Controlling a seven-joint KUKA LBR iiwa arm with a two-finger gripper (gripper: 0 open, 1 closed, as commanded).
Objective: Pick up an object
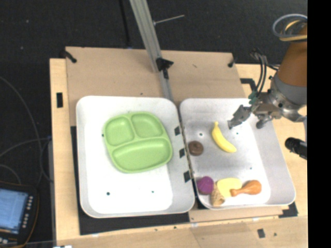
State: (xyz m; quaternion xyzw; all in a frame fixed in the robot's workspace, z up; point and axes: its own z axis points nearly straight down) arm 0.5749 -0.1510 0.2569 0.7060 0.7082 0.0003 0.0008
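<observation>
White plastic makes up both bins; along the near edge of the right bin (pixel 269 154) lie a purple ball (pixel 205 184), a pale yellow wedge (pixel 227 186) and an orange-brown drumstick (pixel 247 188), clustered close together. Farther back, a small brown doughnut (pixel 195 148) sits by the bin's left wall, and a yellow banana (pixel 223 138) lies just right of it, slanted. The gripper (pixel 251 117) hangs above the bin's far right part, up and to the right of the banana and apart from it; its two fingers are spread with nothing between them. The arm (pixel 292 71) reaches in from the right, its orange band above the grey wrist. The left bin (pixel 88 190) holds a green divided plate (pixel 137 141).
</observation>
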